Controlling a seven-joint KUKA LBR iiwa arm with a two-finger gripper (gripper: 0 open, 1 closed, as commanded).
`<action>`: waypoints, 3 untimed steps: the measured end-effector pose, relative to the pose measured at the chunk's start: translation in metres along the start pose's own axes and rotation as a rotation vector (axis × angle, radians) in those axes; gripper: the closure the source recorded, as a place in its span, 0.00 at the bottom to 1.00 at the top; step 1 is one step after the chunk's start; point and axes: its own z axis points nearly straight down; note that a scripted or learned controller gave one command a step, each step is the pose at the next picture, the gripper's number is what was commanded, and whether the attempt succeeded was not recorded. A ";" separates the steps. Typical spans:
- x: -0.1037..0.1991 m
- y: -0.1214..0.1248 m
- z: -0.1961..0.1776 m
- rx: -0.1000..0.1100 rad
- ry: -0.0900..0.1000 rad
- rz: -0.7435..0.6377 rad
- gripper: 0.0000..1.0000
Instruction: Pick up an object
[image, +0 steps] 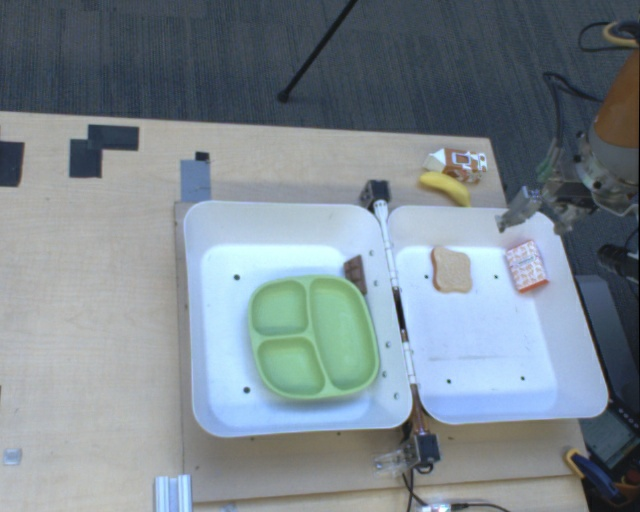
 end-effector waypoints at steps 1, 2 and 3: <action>0.004 -0.066 0.111 0.002 0.001 0.002 0.00; 0.018 -0.126 0.151 -0.002 0.000 0.002 0.00; 0.019 -0.123 0.139 -0.008 0.000 0.001 1.00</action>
